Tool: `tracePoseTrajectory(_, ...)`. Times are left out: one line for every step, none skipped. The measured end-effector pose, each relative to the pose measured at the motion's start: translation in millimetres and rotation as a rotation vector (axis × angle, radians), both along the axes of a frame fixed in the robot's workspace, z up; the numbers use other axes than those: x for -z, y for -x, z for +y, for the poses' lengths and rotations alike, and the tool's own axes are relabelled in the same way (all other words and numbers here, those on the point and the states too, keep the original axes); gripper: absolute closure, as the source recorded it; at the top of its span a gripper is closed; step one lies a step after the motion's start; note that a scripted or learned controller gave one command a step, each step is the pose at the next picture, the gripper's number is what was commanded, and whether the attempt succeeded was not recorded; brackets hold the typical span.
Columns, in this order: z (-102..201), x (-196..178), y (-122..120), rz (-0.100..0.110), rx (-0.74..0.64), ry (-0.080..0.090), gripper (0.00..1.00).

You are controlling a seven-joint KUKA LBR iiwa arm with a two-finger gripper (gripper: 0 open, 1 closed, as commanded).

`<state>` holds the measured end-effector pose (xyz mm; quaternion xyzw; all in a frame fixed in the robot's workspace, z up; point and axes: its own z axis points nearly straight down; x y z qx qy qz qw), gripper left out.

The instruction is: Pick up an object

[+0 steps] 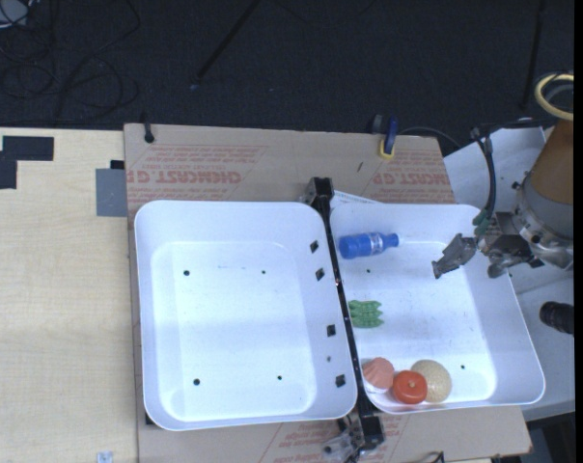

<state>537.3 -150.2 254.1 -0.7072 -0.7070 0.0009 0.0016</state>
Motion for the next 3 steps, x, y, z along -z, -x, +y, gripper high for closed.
tracePoseTrajectory(-68,46,43,0.005,0.008,0.001,0.00)
tracePoseTrajectory(-65,33,40,0.000,0.003,0.000,1.00)
tracePoseTrajectory(-64,-76,55,-0.013,-0.001,0.005,1.00)
